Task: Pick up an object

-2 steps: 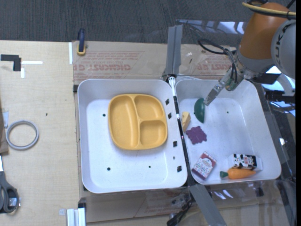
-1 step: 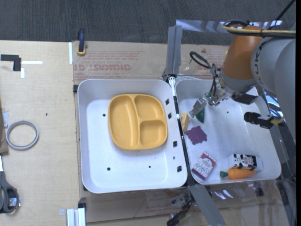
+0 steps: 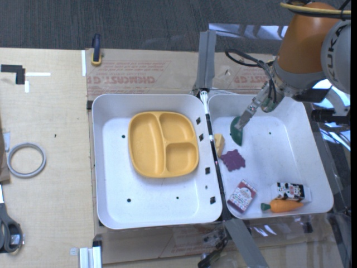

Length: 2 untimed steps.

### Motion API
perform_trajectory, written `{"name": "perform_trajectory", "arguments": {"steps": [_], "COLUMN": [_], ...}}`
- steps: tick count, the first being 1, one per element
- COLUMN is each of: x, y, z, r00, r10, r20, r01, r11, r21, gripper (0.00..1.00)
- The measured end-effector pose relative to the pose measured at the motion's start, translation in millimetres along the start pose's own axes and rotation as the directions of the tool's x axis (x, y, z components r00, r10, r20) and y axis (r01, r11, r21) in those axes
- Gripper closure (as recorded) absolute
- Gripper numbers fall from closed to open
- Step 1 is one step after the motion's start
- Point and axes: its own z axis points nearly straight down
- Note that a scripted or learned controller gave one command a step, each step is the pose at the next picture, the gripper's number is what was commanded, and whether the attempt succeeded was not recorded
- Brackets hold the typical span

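Observation:
My gripper (image 3: 243,121) reaches down at a slant into the right bin (image 3: 312,149), near the bin's left part. Its tip meets a dark green object (image 3: 237,134), whose top is covered by the tip; whether the object is gripped is unclear. Just left of it a small yellow piece (image 3: 219,144) lies against the bin's left wall. A purple flat item (image 3: 232,159) lies below the green object. Near the front of this bin are a red packet (image 3: 241,197), a black-and-white carton (image 3: 290,191) and an orange carrot (image 3: 284,205).
The left bin (image 3: 111,194) holds a yellow divided plate (image 3: 163,144). The divider (image 3: 209,149) between the bins runs just left of the gripper. On the bench at the left lie a tape roll (image 3: 25,159) and scissors (image 3: 8,233).

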Motion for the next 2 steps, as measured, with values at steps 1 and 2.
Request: {"name": "perform_trajectory", "arguments": {"steps": [1,2], "x": [11,-15], "y": [-25,-10], "z": [97,100], "r00": [0.987,0.964], "r10": [0.161,0.266], "r20": [-0.003,0.000], "r01": [-0.161,-0.266], "r11": [0.987,0.964], "r21": [0.002,0.001], "gripper": [0.00,0.00]}}
